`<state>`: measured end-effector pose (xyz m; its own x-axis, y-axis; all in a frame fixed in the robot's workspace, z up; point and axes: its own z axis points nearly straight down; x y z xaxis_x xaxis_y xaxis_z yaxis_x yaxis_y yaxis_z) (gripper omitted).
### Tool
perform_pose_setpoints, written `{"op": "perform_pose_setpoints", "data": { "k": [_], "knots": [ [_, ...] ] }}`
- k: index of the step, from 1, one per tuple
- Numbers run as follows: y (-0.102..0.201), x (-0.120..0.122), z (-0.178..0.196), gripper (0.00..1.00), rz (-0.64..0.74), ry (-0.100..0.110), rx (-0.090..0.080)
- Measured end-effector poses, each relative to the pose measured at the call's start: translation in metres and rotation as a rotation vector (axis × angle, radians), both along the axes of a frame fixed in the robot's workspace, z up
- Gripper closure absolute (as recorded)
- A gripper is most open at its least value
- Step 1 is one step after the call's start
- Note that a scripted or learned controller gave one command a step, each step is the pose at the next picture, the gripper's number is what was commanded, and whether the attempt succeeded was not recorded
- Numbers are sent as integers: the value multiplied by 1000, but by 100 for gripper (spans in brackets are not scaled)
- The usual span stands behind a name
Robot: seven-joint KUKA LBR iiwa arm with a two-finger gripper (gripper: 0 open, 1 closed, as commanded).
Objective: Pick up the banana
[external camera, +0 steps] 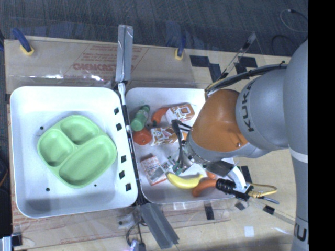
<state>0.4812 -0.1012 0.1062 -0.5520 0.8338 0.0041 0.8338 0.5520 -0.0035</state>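
While the arm [251, 119] is reached in over the right bin [157, 94], the end effector [180, 165] is lowered just above the banana [184, 181], presumably so that the fruit can be grasped from above. Whether the end effector is open or closed cannot be told, because it is small and partly hidden under the orange wrist. The banana, yellow, smooth and curved, is seen lying near the front wall of the right bin, just beside an orange carrot-like piece [203, 187]. A green bottle [140, 117], a round red tomato-like object [141, 137] and flat printed packets [152, 167] are scattered around. A glossy green divided plate [77, 149] is placed in the left bin [21, 150].
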Motion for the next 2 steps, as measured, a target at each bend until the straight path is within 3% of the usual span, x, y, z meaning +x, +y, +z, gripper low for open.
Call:
{"op": "perform_pose_setpoints", "data": {
  "k": [1, 2],
  "knots": [
    [0, 1, 10, 100, 4, 0, 0],
    [0, 1, 10, 0, 4, 0, 0]
  ]
}}
